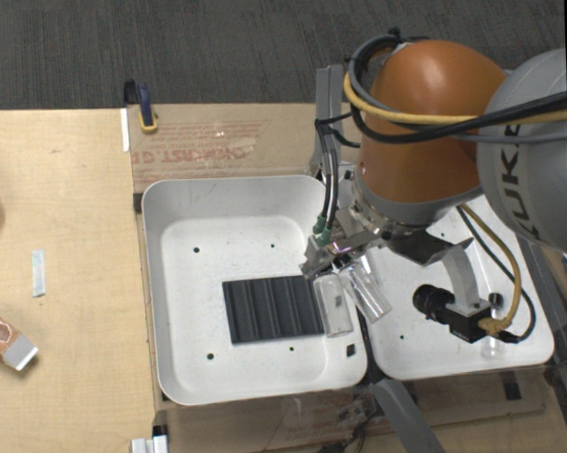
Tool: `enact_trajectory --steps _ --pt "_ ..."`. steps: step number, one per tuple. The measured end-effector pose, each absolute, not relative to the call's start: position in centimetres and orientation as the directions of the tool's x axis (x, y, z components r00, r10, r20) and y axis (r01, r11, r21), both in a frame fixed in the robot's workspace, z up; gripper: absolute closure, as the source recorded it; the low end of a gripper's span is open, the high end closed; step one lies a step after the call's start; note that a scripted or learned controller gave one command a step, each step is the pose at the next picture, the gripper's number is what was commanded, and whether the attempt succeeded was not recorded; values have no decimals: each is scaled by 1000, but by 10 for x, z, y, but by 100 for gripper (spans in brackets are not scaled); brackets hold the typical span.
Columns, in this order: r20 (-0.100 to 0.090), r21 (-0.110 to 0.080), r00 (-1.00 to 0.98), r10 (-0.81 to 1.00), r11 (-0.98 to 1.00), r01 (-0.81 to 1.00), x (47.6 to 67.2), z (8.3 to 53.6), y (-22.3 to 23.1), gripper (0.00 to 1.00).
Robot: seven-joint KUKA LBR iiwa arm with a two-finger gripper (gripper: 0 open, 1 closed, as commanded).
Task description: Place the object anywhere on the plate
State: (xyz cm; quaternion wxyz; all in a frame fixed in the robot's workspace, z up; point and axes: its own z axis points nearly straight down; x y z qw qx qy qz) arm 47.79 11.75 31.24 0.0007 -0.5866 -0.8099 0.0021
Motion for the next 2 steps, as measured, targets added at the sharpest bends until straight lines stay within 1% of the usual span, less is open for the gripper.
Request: enact_trajectory --steps 1,2 --pt "-2 -1 -494 870 494 870 479 325 107 100" --pt "0 -3 -588 809 588 809 478 310 97 100"
